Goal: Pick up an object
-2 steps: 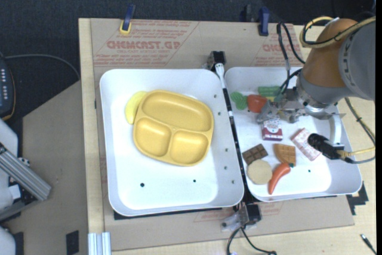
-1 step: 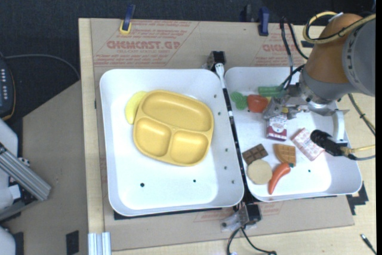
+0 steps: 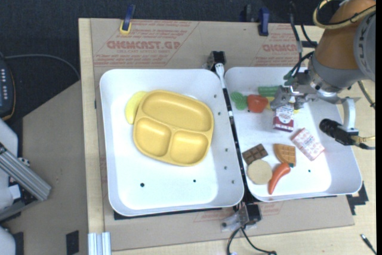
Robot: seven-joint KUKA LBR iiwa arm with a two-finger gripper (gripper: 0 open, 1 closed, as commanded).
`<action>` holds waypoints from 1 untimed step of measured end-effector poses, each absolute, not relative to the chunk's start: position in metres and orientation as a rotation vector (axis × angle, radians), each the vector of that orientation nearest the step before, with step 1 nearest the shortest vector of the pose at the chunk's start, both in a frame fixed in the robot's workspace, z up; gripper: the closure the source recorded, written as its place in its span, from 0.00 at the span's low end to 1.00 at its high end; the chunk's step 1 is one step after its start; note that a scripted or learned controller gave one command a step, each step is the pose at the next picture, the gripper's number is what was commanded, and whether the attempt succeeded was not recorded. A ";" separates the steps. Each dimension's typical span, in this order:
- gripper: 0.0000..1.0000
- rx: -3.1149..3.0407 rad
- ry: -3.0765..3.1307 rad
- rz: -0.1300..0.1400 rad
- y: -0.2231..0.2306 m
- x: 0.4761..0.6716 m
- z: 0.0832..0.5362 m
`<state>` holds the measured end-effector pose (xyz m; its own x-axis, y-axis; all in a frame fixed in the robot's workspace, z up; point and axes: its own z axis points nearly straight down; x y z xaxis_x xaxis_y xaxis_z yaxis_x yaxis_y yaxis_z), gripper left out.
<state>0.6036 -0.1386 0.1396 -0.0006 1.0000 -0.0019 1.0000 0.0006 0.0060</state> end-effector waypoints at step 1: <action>1.00 2.215 2.218 0.006 -0.134 0.600 0.201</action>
